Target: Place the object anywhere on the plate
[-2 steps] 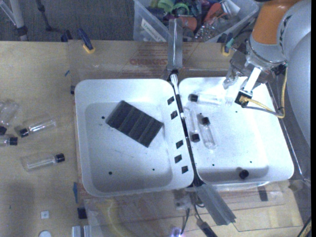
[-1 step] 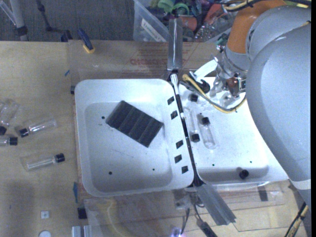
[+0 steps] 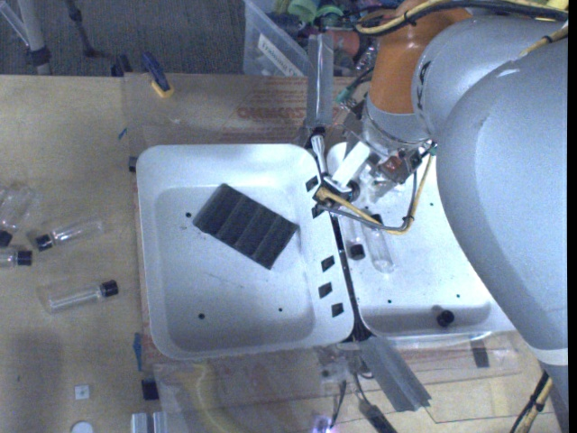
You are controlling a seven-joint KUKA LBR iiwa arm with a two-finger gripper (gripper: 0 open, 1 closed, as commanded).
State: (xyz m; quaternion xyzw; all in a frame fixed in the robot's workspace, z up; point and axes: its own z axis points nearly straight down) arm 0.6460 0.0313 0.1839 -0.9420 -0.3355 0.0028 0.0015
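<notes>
Hand (image 3: 361, 186) over the right bin (image 3: 455, 282), its opening impossible to tell, clear vial (image 3: 382, 249) lying just below it, dark ridged plate (image 3: 245, 225) off to its left, arm (image 3: 487, 133) hiding the bin's right side

No text can be read

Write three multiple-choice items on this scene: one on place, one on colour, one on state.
1. The dark ribbed plate lies: A) in the left bin B) on the bench C) in the crate.
2. The arm's band is: A) blue B) orange C) green.
3. The clear vial in the right bin: A) stands upright B) lies flat C) rests on the plate.
1 A, it sits on that bin's floor; 2 B, orange above the wrist; 3 B, its length rests on the bin floor.
</notes>
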